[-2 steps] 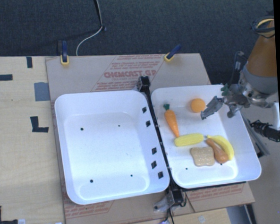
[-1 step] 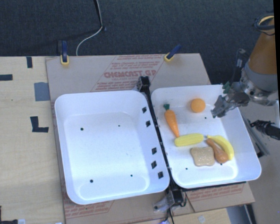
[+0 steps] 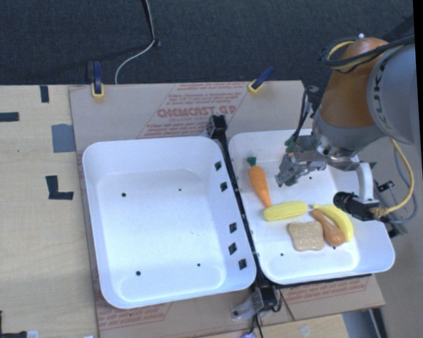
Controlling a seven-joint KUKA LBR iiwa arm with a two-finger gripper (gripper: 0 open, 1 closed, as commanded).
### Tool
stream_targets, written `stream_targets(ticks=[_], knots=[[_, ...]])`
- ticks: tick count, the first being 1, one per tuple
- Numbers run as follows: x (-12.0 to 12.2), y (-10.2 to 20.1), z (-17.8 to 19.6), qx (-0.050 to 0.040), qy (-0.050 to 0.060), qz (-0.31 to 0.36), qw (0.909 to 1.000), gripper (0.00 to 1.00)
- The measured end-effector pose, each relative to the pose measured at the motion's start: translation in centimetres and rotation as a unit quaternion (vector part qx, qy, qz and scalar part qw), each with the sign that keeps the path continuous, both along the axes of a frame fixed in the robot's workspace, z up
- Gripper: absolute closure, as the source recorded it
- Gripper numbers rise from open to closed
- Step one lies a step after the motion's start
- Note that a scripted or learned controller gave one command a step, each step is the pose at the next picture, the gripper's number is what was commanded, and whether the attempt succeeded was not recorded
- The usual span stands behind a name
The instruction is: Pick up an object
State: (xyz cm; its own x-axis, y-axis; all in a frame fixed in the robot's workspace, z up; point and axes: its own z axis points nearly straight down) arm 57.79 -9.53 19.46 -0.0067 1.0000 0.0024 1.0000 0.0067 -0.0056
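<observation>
The right bin (image 3: pixel 360 263) holds an orange carrot (image 3: pixel 260 185) with a green top, a yellow corn cob (image 3: pixel 285 211), a slice of toast (image 3: pixel 306 236), a yellow banana (image 3: pixel 339 219) and an orange sausage-like piece (image 3: pixel 329 228) beside it. My gripper (image 3: pixel 289 174) hangs over the upper middle of that bin, right of the carrot and above the corn. Nothing shows between its dark fingers.
The left bin (image 3: pixel 158 225) lies beside the right one, split off by a black divider (image 3: pixel 233 199). Both rest on a cardboard sheet (image 3: pixel 186 109) held by clamps. Cables and a black fitting (image 3: pixel 356 204) hang at the bin's right edge.
</observation>
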Motion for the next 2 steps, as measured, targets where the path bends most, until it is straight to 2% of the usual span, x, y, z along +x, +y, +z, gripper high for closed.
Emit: stream_targets(ticks=[1,2], knots=[[3.1,10.4,12.7,0.0007,-0.01,0.004,0.9999,1.0],[-1.7,10.3,8.3,-0.0015,0.001,-0.003,1.0,1.0]])
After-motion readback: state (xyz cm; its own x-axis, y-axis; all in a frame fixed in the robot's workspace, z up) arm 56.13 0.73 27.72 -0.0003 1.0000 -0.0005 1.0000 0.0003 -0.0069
